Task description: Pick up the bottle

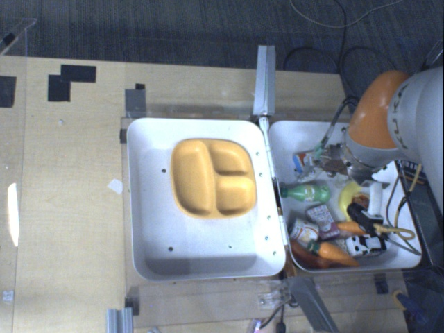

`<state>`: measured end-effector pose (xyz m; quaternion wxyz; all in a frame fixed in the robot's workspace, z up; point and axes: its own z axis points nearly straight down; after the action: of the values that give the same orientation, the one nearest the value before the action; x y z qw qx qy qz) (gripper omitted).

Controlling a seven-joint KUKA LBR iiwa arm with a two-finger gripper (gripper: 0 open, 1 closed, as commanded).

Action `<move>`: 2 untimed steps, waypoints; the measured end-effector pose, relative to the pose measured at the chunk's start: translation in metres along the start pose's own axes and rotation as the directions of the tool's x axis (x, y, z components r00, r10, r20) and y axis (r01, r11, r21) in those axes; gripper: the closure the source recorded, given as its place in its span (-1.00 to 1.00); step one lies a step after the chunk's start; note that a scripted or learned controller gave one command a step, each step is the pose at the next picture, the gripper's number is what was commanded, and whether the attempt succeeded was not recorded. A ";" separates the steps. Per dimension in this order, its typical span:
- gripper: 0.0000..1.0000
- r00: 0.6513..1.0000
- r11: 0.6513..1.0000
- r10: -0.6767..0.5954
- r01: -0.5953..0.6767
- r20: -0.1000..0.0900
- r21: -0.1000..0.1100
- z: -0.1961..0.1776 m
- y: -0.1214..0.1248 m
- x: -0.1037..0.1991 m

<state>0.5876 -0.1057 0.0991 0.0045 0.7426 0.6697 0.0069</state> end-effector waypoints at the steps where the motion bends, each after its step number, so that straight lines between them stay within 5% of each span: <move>1: -1.00 0.994 0.994 0.113 -0.113 0.004 0.003 0.010 -0.013 0.013; 2: 1.00 0.994 0.994 0.111 -0.111 0.003 -0.002 -0.001 -0.010 0.014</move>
<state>0.5789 -0.0906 0.0998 0.0056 0.7787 0.6274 0.0067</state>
